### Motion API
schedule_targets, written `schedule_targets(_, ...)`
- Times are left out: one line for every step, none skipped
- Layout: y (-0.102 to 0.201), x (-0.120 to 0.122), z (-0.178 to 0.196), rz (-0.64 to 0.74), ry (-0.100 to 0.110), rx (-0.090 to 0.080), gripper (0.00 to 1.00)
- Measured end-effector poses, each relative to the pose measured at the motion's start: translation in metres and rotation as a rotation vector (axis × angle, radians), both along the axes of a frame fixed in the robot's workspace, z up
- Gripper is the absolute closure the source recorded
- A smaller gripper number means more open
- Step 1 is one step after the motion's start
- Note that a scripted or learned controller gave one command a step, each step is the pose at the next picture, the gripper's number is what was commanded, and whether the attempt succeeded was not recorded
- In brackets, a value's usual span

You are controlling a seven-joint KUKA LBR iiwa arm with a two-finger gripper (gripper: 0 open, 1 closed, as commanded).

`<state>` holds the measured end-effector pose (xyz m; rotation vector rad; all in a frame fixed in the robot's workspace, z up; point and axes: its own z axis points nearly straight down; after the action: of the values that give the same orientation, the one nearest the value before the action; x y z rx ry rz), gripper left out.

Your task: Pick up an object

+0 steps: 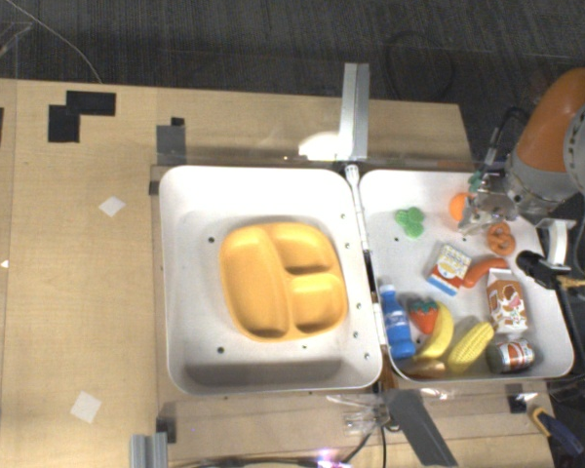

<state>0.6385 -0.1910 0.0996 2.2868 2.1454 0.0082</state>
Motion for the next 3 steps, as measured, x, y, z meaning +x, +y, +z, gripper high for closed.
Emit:
schedule_targets(0.001,0.001,0.001,0.001,-0.005,-0.001,0.0)
schedule_targets(0.001,0.003,0.013,0.007,-0.009,-0.003,1.0)
schedule_targets(0.015,-0.074,0.085,-0.018,-0.003,-0.002,1.0)
